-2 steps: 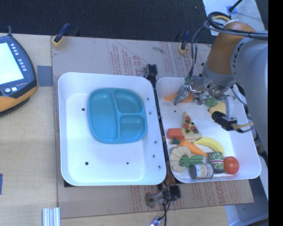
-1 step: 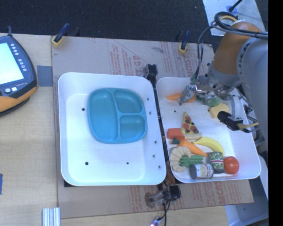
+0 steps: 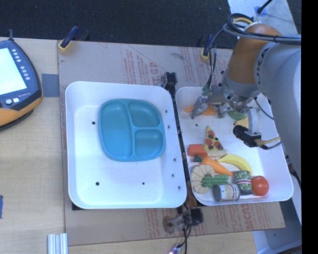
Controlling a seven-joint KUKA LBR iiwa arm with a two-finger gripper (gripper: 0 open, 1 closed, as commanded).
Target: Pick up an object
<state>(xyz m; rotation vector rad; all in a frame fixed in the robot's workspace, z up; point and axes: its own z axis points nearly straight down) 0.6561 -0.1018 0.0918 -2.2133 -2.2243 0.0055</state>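
Right now the gripper [image 3: 206, 106] is hanging low over the far end of the right bin [image 3: 275, 192], near an orange piece [image 3: 188, 109]; whether anything is gripped I cannot tell; centring squarely over one toy looks wisest

A light wooden bench [image 3: 26, 163] is carrying a brown cardboard sheet [image 3: 148, 67]. On the sheet two white bins are sitting side by side, the left bin [image 3: 79, 189] and the right bin [image 3: 278, 187]. A teach pendant [image 3: 10, 86] is lying at the far left.
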